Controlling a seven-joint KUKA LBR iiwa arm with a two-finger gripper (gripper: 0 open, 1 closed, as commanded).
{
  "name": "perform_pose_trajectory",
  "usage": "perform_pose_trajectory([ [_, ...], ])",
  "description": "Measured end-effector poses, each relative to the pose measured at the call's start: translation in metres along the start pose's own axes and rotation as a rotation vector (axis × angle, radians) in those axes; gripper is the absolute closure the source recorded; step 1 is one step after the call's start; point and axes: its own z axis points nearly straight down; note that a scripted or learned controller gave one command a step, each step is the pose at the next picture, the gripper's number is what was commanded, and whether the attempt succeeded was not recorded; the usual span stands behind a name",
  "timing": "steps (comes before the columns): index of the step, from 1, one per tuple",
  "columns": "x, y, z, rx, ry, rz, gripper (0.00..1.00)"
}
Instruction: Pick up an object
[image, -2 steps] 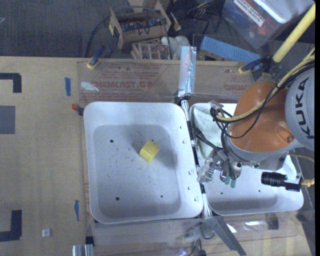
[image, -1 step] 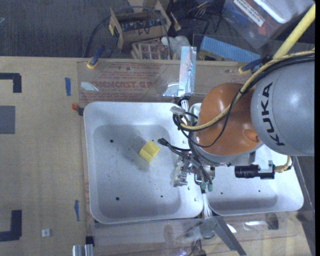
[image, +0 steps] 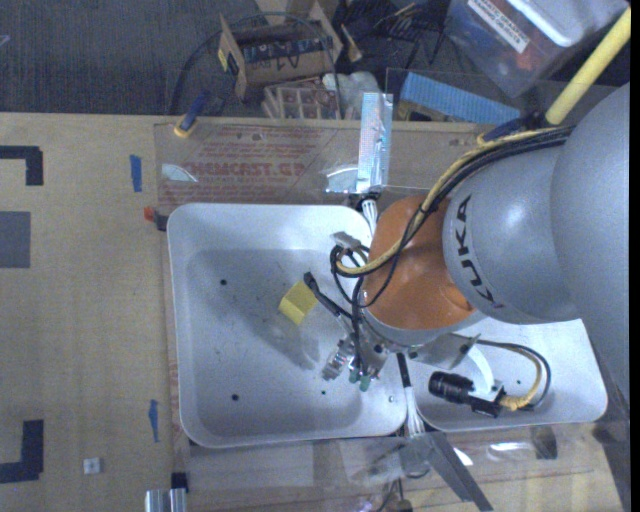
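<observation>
A small yellow block (image: 297, 302) lies on the floor of the left white bin (image: 200, 300), right of its middle. My gripper (image: 345, 364) hangs low over the same bin's near right part, a short way below and to the right of the block and apart from it. Nothing shows in its grasp. The grey arm with its orange band (image: 415, 270) reaches in from the right and hides the bin's right wall.
The right bin (image: 575, 385) lies mostly under the arm, with only its near right corner showing. A clear plastic sheet (image: 260, 165) and cluttered boxes sit behind the bins. Bare wooden bench (image: 80, 300) stretches to the left.
</observation>
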Motion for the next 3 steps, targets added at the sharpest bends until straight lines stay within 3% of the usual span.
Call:
perform_pose_trajectory([
  [1, -0.035, -0.034, -0.061, -0.003, -0.004, 0.344, 1.00],
  [2, -0.023, -0.034, -0.061, -0.001, -0.001, 0.066, 1.00],
  [3, 0.010, 0.004, -0.042, 0.001, 0.000, 0.168, 1.00],
])
